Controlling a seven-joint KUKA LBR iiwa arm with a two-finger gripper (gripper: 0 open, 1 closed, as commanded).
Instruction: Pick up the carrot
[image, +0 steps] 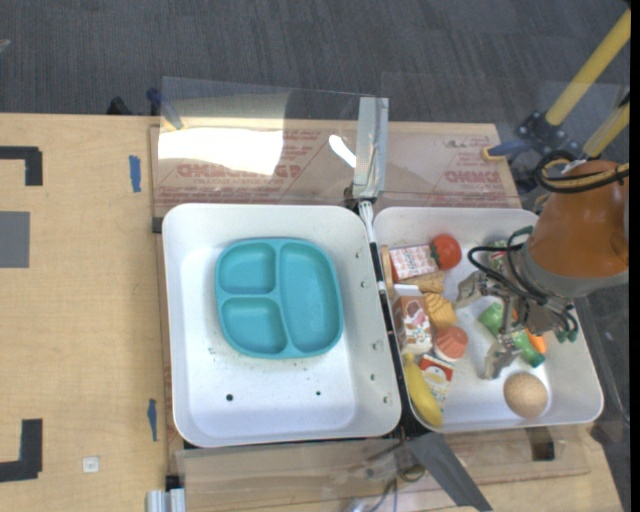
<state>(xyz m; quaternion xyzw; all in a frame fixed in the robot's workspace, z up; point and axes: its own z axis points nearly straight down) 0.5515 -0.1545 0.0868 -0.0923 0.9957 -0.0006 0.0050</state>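
Note:
The carrot appears as a small orange piece with a bit of green, lying in the right bin just under the arm's wrist and partly hidden by it. My gripper hangs low over the right half of that bin, right beside the carrot's left end. Its metal tip points down toward the bin floor above a tan egg. Nothing can be made out between the tips.
The right bin also holds a tomato, a red-and-white carton, a green item, a banana, a round orange-red piece and snack packets. A blue divided plate lies in the left bin.

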